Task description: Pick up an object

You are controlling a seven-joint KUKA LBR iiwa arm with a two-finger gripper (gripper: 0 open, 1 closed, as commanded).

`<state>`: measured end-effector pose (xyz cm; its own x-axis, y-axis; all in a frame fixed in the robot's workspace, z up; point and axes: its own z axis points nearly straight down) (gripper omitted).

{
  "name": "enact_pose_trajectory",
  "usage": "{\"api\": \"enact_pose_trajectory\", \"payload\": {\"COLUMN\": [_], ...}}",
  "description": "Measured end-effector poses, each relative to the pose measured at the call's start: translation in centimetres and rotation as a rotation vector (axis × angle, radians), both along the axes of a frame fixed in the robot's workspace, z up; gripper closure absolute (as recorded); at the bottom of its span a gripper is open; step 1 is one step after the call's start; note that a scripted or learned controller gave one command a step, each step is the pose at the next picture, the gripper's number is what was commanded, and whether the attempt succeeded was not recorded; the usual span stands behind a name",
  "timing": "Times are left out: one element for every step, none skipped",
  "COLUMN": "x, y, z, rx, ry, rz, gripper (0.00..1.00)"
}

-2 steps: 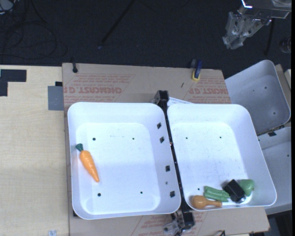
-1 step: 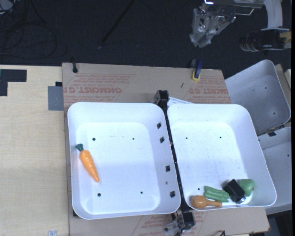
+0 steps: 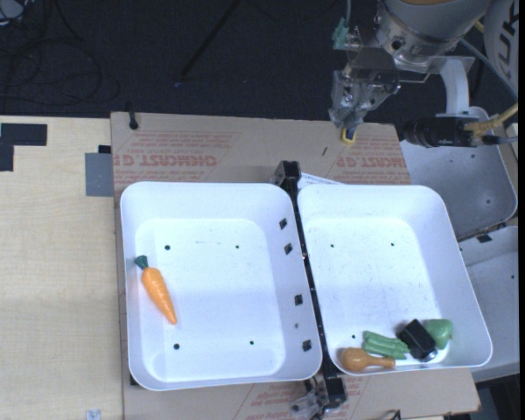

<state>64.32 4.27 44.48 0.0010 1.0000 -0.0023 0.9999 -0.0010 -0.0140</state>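
Looking down from my fixed camera, I see the grey arm with the orange band (image 3: 433, 3) high at the upper right, above the far edge of the brown cardboard sheet (image 3: 245, 151) that lies under the bins. Its jaws (image 3: 348, 122) point down over this cardboard, well apart from both bins, and nothing is visible between them; I cannot tell if they are apart or together, because they are small and dark in my view.

On the table, the left shallow white plastic bin (image 3: 206, 199) carries one orange toy carrot with a green top (image 3: 157, 291), lying near its left wall. The right shallow white plastic bin (image 3: 376, 201) carries four things, all crowded in its near right corner: a tan pear-shaped toy (image 3: 364, 360), a green bean-like toy (image 3: 384, 345) just beside it, a black block (image 3: 416, 339) touching the green toy, and a light green rounded piece (image 3: 439, 329) partly behind the block.

A light wooden table surface (image 3: 44, 261) is at the left.
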Motion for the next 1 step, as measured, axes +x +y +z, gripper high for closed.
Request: {"api": "enact_pose_trajectory", "payload": {"x": [-5.80], "y": [-4.01], "z": [3.22], "rx": [0.002], "ry": [-0.011], "rz": [-0.002], "gripper": [1.00]}}
